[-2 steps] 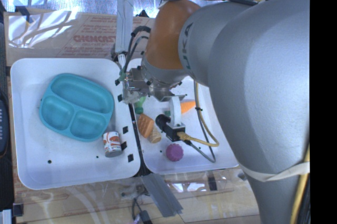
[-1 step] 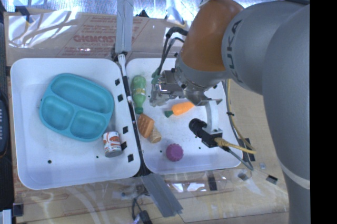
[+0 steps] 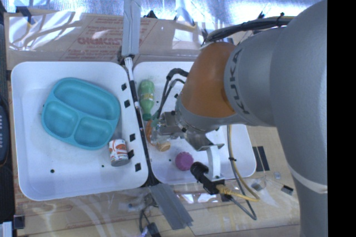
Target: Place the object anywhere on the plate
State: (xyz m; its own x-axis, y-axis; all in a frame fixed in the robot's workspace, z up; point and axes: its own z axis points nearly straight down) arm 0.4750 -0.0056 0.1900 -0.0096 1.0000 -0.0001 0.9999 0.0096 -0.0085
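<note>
Looks like the picking step: the gripper [image 3: 163, 133] is down in the right white bin [image 3: 245, 166] mid-frame, can't tell its state. Next it needs a firm grab, then a carry left to the teal sectioned plastic plate [image 3: 80, 113]. The green bottle [image 3: 146, 95] lies just above it.

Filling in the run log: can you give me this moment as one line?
arm: over right bin | gripper: low at its left wall, fingers unclear | plate: left bin, bare | can: beside plate | green bottle, purple ball: right bin
</note>
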